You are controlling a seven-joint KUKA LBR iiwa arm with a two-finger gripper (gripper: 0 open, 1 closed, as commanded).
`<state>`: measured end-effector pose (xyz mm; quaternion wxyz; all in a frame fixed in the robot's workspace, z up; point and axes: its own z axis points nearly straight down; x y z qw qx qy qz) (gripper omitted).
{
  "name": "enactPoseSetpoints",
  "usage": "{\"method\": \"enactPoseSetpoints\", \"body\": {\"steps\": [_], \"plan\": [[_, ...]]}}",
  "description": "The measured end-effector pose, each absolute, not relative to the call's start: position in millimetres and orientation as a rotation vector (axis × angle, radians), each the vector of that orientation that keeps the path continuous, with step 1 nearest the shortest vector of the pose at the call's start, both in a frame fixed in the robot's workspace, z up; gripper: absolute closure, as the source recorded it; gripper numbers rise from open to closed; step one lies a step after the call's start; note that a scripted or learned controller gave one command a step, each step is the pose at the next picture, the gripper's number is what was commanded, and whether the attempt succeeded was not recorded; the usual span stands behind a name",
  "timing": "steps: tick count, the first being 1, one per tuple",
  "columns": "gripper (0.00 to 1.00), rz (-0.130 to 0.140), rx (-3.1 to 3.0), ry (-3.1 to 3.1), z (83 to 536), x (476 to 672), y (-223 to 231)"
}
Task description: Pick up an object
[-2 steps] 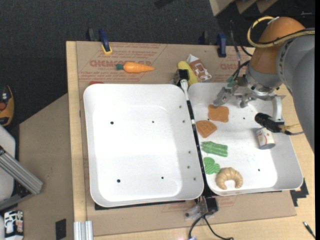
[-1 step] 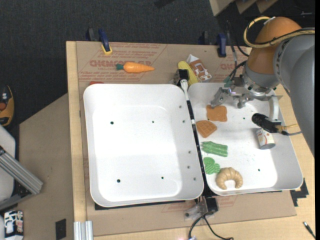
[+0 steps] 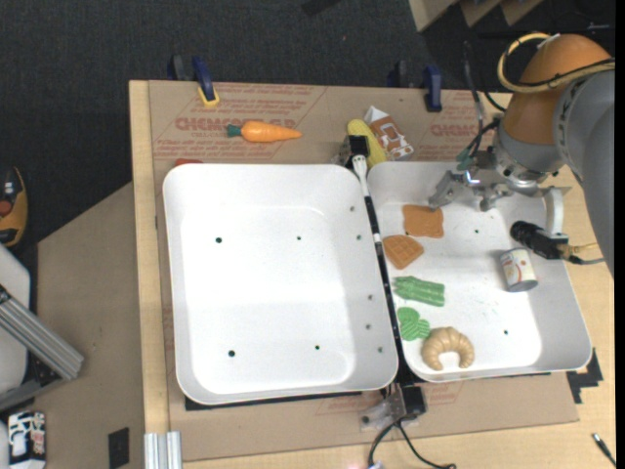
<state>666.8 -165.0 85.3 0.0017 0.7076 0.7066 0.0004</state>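
My gripper [image 3: 464, 194] hovers over the back of the right bin [image 3: 563, 345], open, with nothing between its fingers. Just to its left and a little nearer lies an orange toast slice [image 3: 423, 221], with a second orange piece [image 3: 401, 251] below it. Farther forward in the same bin are a green ridged piece [image 3: 419, 290], a smaller green piece [image 3: 413, 324] and a tan croissant [image 3: 447, 347]. A small silver can [image 3: 518, 269] lies on its side by the bin's right wall.
The left bin [image 3: 186, 262] sits alongside. Behind the bins, on the cardboard, lie a carrot [image 3: 266, 133], a yellow item [image 3: 359, 135] and a small carton [image 3: 391, 137]. Blue clamps [image 3: 205, 84] hold the board's far edge.
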Motion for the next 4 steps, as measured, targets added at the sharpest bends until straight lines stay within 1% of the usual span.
{"method": "enactPoseSetpoints", "body": {"steps": [1,2,4], "plan": [[0.0,-0.001,2.22,2.224,85.2,666.6,-144.3],[0.0,0.001,2.221,2.22,85.2,666.7,-152.8],[0.0,-0.001,2.221,2.223,85.5,666.7,-134.6]]}}
